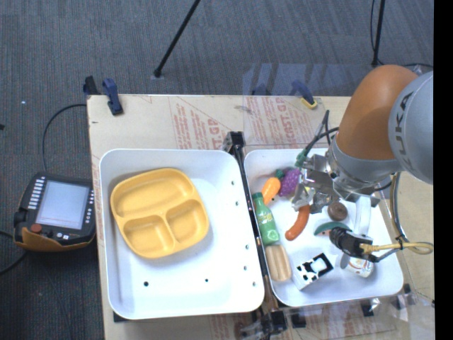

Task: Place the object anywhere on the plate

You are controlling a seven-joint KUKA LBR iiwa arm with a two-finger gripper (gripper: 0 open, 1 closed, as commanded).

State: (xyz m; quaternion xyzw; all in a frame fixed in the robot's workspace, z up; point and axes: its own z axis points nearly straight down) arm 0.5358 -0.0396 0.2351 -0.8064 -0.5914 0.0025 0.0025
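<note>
The yellow three-compartment plate lies in the left white bin, towards its left side, with nothing on it. My gripper hangs low over the right bin, among the toy foods. It is just above the upper end of a red-orange chili-shaped piece and right beside a purple bunch of grapes. The grey arm and its orange band cover the bin's upper right part.
The right bin also holds an orange carrot, a green bottle, a tan bun, a black-and-white box, a brown round piece and a dark green piece. A pendant lies left of the bench.
</note>
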